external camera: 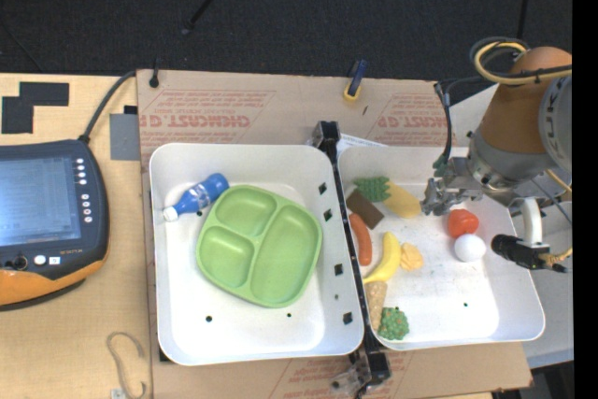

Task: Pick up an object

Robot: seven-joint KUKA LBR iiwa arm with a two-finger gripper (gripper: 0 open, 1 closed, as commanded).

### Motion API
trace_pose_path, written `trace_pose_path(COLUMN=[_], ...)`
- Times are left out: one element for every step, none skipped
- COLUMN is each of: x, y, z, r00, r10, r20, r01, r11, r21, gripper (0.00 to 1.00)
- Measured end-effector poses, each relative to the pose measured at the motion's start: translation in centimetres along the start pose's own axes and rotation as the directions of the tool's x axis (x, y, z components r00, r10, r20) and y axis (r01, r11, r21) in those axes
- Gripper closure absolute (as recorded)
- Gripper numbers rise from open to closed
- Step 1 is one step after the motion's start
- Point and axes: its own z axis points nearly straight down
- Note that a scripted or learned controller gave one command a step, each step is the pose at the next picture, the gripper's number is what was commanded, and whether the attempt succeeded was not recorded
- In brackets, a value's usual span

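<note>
You have the gripper [439,197] low over the right bin [505,318], near its far right part, with the orange-banded arm [528,107] coming in from the right. Whether it is spread or pressed together you cannot tell from here, and nothing visibly sits in it.

The nearest pickable things are the red tomato [462,222] and the white ball [469,248], just beside the gripper toward you. Further left in that bin lie a yellow banana [385,259], an orange carrot [361,238], a brown block [365,207], a green leafy piece [375,188] and a broccoli [393,323].

The left bin [177,313] holds a green divided plate [260,245] and a blue bottle [196,197].

Red lettering is printed on the cardboard [234,112] behind the bins (upside down from this angle, too small for you to read surely). A tablet [42,210] rests at the far left.
</note>
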Motion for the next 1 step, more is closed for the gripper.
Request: trace_pose_path(x=[0.24], y=[-0.61], z=[-5.99], r00=[1.000], r10=[-0.005], r20=[0.000], r01=[0.005], r11=[1.000], r21=[-0.001], gripper=[1.00])
